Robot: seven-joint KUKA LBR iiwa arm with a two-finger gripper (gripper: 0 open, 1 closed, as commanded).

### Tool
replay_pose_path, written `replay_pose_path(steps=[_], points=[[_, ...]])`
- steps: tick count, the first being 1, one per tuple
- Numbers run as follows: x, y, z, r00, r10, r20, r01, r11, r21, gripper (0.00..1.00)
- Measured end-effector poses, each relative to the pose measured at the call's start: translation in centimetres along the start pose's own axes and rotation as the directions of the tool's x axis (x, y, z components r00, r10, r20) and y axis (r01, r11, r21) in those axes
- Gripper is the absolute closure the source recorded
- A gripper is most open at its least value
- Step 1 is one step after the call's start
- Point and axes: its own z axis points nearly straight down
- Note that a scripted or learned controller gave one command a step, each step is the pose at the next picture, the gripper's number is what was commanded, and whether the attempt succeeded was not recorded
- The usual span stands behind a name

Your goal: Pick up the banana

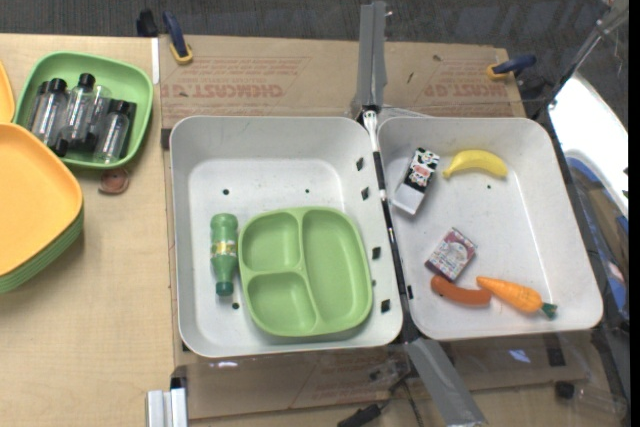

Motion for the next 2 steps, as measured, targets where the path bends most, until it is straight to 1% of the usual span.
replay_pose_path(steps=[2], points=[[-0.03,0.29,-1.48,1.000,-0.004,0.003,0.004,1.000,0.002,1.00]])
